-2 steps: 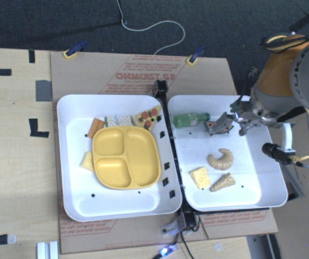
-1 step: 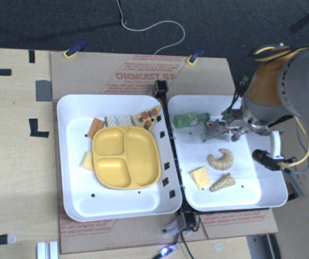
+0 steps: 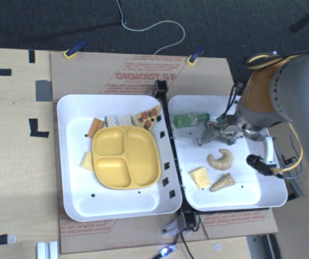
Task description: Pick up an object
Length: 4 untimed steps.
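Pincer: the pincer hangs low over the upper part of the right bin, its grey fingers pointing left; whether they are spread or pressed together cannot be told, and nothing is seen between them.
Arm: the grey arm with its orange band comes in from the right, above the right bin's upper edge.
Green bottle: the green bottle lies on its side just up and left of the pincer, near the divider.
Croissant: the croissant lies just below the pincer, mid-bin.
Cheese wedge: the yellow cheese wedge sits lower left.
Cone: the tan cone lies beside the wedge, to its right.
Left bin: the left bin holds a yellow divided plate, with a pizza slice and other small toy foods at its upper and left rim.
Worktop: both bins rest on cardboard on the worktop.
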Each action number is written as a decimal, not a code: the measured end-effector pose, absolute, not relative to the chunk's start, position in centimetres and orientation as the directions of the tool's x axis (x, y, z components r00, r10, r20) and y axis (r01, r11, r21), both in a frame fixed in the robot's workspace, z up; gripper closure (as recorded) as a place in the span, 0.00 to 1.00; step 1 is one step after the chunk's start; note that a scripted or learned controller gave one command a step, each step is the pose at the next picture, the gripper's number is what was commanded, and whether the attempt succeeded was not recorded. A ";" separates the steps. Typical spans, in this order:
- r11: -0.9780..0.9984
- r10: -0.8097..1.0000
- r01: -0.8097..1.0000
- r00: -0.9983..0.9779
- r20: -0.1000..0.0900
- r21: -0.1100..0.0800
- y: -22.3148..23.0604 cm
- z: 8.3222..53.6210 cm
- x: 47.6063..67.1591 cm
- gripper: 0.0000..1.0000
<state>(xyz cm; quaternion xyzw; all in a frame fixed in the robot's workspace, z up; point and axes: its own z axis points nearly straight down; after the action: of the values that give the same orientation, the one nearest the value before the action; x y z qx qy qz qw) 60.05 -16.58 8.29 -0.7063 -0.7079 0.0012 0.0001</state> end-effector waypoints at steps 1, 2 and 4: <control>0.003 1.000 1.000 -0.003 -0.001 0.000 -16.5 9.5 60.1 1.00; 0.003 1.000 1.000 -0.003 0.000 0.003 -15.8 14.1 60.6 1.00; 0.002 1.000 1.000 -0.002 0.000 0.004 -14.7 22.7 60.6 1.00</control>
<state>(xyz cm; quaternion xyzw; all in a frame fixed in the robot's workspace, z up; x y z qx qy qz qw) 60.63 -14.70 22.70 -0.7063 -0.7079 -0.0012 -0.0013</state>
